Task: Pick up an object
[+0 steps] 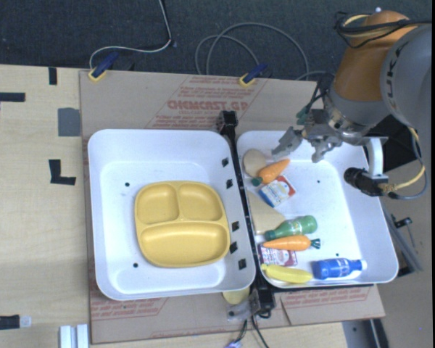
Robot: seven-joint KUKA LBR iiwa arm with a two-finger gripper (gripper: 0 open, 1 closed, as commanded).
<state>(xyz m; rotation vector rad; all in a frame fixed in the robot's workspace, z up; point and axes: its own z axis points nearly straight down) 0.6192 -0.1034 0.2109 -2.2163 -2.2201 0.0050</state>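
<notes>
My gripper [303, 148] hangs over the far part of the right bin [362, 216], its two fingers [285, 144] spread open with nothing between them. Just below and left of it lies an orange toy carrot [274, 170] on a beige round piece [252, 162]. A small red and white packet [278, 191] sits under the carrot. Nearer the front lie a green bottle [293, 228], a second orange carrot [286, 243], a yellow banana [286, 274] and a blue bottle [336, 268].
The left bin [109, 194] holds a yellow divided plate [181, 221]. A black divider [239, 194] runs between the bins. Cables [254, 38] loop on the dark surface behind the bench. The arm's orange band [366, 64] rises at the upper right.
</notes>
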